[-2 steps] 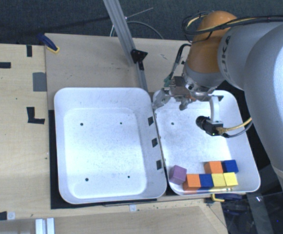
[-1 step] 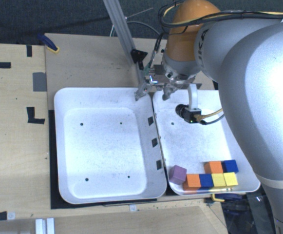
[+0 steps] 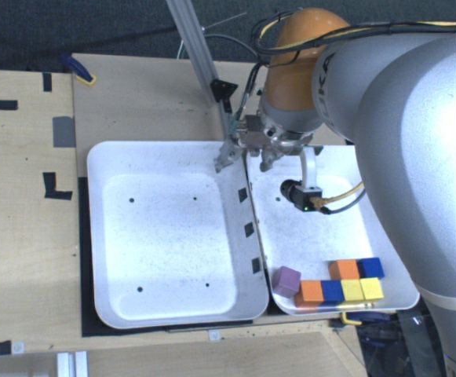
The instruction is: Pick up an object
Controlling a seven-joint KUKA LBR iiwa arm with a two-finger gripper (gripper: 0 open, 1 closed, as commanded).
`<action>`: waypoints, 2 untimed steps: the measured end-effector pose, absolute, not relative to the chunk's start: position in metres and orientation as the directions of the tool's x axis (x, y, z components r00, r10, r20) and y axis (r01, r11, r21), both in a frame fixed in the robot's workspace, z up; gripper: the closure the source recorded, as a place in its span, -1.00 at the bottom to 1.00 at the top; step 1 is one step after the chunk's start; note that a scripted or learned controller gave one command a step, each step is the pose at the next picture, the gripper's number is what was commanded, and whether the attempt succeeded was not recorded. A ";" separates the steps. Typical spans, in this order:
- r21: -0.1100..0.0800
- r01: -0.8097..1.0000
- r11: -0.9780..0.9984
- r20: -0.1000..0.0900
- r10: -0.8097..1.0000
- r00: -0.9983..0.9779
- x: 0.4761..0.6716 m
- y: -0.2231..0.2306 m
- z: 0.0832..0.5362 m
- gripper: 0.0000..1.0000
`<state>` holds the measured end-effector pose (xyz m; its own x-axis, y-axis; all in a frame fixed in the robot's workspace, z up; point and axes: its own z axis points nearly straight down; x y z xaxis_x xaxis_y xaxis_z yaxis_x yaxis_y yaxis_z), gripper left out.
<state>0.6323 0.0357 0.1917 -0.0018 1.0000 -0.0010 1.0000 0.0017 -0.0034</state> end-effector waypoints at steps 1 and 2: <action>0.006 1.000 -0.002 -0.001 1.000 0.002 0.606 -0.003 0.280 -1.00; -0.008 1.000 0.002 -0.001 1.000 -0.002 0.620 0.006 0.187 -1.00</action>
